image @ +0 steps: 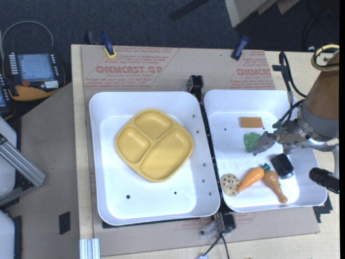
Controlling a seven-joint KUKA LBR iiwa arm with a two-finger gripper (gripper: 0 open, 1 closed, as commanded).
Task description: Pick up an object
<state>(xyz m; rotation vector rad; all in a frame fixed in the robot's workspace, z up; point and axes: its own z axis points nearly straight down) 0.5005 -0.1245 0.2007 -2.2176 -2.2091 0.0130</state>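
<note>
Here, gripper (264, 143) low in right bin (229, 104), grip state unclear, touching green piece (251, 141), carrot (251, 179) nearer front rim.

A divided plate (154, 144) lies in the left bin (102, 112); cracker (251, 122), carrot (251, 178) and cookie (229, 183) in the right bin (226, 104)

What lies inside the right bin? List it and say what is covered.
The right bin holds a tan cracker, a green piece, a cookie, a carrot and a drumstick. The claw covers the green piece's right edge.
</note>
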